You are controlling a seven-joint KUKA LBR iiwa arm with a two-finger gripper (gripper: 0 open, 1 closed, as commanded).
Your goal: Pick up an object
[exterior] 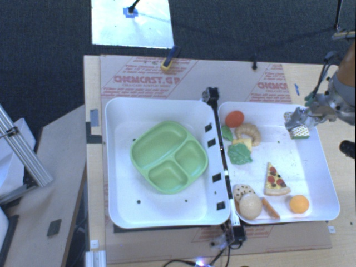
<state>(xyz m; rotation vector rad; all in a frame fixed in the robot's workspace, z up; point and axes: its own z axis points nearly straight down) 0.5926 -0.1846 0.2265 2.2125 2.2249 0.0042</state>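
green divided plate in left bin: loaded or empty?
Empty. All three compartments of the green plate show bare green; the toy food lies in the right bin.

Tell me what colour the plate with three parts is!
The divided plate is light green. It sits in the left bin, seen clearly in the camera view.

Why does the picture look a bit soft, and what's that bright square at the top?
In the camera view, the pale sheet beyond the bench catches glare and washes out; the arm at the right edge is blurred, its gripper hard to read; the white bins are evenly lit with faint shadows, and small toys like the pizza slice look slightly grainy.
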